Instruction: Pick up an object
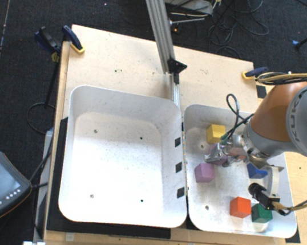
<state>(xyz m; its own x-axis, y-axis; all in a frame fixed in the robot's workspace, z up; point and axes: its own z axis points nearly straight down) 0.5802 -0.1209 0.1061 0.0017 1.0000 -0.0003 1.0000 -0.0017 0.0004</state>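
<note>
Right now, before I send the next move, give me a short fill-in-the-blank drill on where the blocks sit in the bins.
1. All the blocks lie in the ____ bin.
2. The orange block sits right beside the ____ block.
3. The hand hangs just above the ____ block.
4. The block nearest the far rim of that bin is ____.

Missing words: right; green; purple; yellow

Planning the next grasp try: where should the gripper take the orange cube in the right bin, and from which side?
Come straight down on the orange cube and likely close on its near and far faces. The green cube sits close against its right side, so a left-right pinch looks blocked.
</note>
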